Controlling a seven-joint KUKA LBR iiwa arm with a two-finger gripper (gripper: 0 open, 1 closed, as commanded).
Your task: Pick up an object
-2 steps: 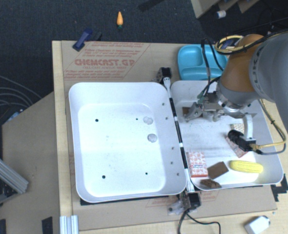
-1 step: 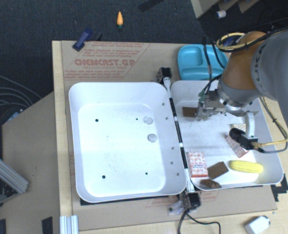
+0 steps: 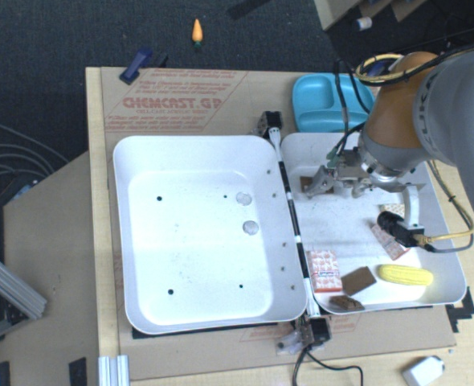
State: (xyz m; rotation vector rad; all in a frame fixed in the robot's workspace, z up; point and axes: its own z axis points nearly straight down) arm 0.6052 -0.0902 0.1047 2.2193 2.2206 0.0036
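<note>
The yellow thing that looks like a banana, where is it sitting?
The yellow banana-like object lies in the right-hand bin, near its front right corner, just right of a brown block and below the arm's gripper.

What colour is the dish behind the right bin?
Light blue dish, seen in the camera view.

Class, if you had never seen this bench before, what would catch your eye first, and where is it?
Probably the grey arm with its orange band, reaching in from the right over the right bin. Next, the yellow corn-like object near that bin's front edge, and the blue tray behind it.
</note>
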